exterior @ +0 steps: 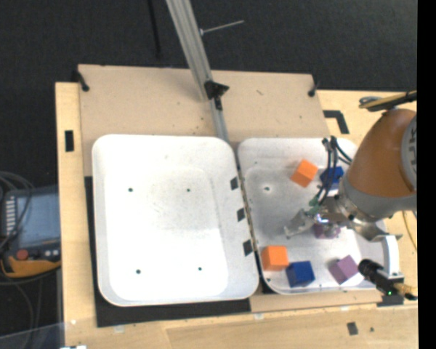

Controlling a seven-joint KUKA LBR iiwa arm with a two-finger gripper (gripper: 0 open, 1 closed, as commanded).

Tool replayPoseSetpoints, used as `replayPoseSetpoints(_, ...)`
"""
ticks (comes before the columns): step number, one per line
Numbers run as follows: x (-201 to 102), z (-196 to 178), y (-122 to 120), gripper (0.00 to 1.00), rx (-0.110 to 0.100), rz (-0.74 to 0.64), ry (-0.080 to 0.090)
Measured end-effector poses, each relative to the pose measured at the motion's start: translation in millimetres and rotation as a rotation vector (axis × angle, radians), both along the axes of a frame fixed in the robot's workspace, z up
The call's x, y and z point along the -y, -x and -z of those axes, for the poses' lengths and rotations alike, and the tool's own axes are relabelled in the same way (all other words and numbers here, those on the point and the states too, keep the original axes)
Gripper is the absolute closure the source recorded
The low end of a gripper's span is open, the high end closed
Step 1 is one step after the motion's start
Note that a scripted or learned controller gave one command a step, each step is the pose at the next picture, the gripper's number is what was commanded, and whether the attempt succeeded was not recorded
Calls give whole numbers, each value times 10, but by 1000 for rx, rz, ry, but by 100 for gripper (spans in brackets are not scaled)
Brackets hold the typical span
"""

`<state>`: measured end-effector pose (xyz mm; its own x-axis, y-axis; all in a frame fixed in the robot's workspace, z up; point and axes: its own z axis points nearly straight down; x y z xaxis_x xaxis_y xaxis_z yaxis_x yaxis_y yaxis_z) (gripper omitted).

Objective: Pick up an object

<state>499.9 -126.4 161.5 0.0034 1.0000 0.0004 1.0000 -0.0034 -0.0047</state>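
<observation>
Here the end effector (pixel 305 222) hangs low in the right white bin (pixel 265 167), its grip state impossible to tell, beside a small purple block (pixel 323 230) that looks light, rigid, best pinched across flat opposite faces.

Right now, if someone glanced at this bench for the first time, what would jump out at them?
The grey arm with its orange band reaching in from the right over the right bin, its gripper low among the blocks. Bright blocks lie scattered there: an orange cube near the top, another orange cube, a blue cube and a purple cube along the near edge.
</observation>
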Motion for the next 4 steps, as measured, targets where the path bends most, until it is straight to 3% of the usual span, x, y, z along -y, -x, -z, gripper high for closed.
replayPoseSetpoints(1,-27,463,-67,0,1,1,1)
replayPoseSetpoints(2,-13,328,-87,100,10,9,2)
replayPoseSetpoints(4,-19,-748,-171,100,12,-8,2)
